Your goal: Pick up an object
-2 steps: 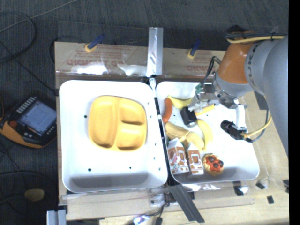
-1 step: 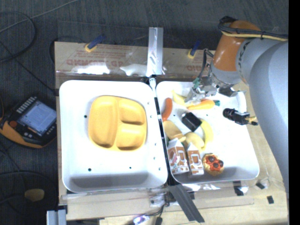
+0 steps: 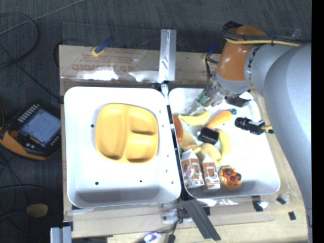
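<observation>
My gripper hangs over the far left part of the right bin, just above a yellow banana. An orange carrot lies right of that banana. A small black object rests in the middle of the pile, with a second banana curving beside it. Nearer the front stand two small cartons and a round pastry with red topping. A red-orange piece lies against the bin's left wall.
The left bin holds a yellow divided plate. A ridge where the two bins meet runs down the middle. The grey arm covers the right bin's far right corner. A handheld pendant lies on the floor at left.
</observation>
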Robot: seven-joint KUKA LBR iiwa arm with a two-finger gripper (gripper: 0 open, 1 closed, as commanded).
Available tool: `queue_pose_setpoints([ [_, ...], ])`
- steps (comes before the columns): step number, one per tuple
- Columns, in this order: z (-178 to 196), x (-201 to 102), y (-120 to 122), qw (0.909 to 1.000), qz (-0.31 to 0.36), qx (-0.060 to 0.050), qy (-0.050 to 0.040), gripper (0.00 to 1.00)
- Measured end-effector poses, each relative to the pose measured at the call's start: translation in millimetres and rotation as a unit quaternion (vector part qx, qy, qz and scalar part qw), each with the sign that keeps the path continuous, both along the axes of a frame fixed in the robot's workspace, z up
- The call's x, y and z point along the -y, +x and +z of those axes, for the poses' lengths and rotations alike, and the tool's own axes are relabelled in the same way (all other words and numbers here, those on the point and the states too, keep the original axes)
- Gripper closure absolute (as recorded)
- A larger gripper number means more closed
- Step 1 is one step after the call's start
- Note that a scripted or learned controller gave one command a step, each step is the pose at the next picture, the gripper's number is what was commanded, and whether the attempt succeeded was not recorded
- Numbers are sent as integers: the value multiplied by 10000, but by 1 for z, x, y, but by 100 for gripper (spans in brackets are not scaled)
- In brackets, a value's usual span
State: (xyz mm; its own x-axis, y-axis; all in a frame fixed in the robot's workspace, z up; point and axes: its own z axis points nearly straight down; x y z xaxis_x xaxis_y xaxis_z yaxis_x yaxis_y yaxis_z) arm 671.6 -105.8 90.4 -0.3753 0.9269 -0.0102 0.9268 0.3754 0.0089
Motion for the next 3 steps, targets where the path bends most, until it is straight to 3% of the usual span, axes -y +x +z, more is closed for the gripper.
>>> queue_pose_setpoints([
  [1, -2, -1, -3, 10000, 2, -67, 19, 0],
  [2, 9, -1, -1, 10000, -1, -22, 9, 100],
  [3, 93, -51, -3, 9991, -414, -59, 28, 100],
])
